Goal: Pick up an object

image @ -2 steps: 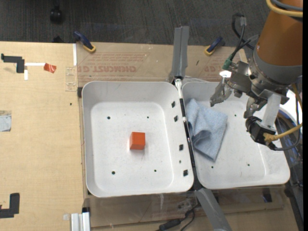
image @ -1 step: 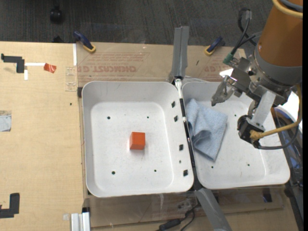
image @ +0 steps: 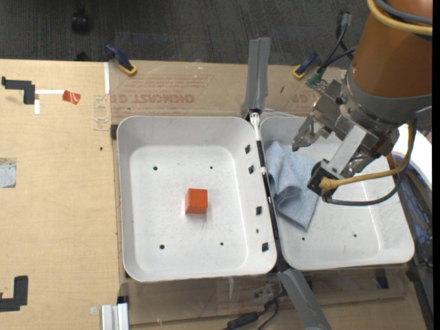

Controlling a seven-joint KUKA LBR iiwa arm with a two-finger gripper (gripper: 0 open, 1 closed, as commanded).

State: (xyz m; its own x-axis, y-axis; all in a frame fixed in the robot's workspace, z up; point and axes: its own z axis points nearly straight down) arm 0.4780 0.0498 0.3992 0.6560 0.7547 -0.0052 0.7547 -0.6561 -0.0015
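I'm looking down on the two white bins, and my landmark is the divider (image: 261, 177) where they meet. The orange block (image: 196, 201) sits well to the left of that divider, about mid-floor of the left bin (image: 137, 184), flat and alone. Just to the right of the divider, a blue cloth (image: 289, 184) lies crumpled in the right bin (image: 385, 246), its edge pressed close against the divider wall.

My gripper (image: 302, 141) hangs over the right bin, to the right of the divider and above the cloth's upper part. I cannot tell how it is set; the wrist hardware and cabling clutter that spot.

The cloth is the nearer target, I judge, so that's the step in hand: come down onto it. To do it well, I want the descent aimed at the thick bunched fold lower down the cloth, away from the divider, not the thin edge hugging it. A pinch too near the divider risks catching the bin rim. Straight down, firm into the fabric's bulk, then lift slowly so a loose fold doesn't slide out.
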